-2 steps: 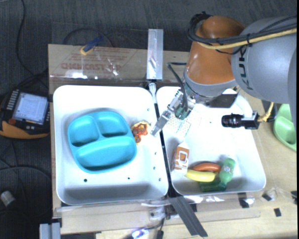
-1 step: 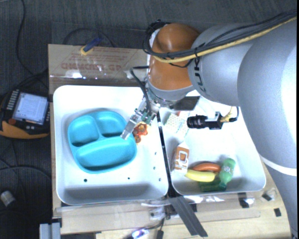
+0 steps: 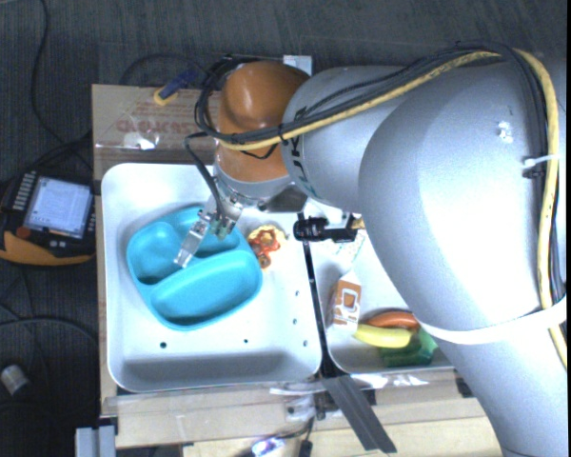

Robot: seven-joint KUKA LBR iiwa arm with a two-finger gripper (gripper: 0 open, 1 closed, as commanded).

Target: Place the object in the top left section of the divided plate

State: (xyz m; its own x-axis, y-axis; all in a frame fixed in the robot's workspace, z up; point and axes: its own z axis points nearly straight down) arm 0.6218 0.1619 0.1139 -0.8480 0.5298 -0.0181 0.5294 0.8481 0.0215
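From where I stand, the blue divided plate (image 3: 192,276) sits in the left bin (image 3: 133,350). Over the plate's upper part hangs the end effector (image 3: 196,239), fingers slightly apart with nothing between them that I can make out. Just right of the plate's rim lies a small orange and red object (image 3: 263,241). So the object is to the end effector's right, close by. It is too small to judge its long axis.

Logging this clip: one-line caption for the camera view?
Gripper over blue divided plate in left bin; small toy beside the plate.
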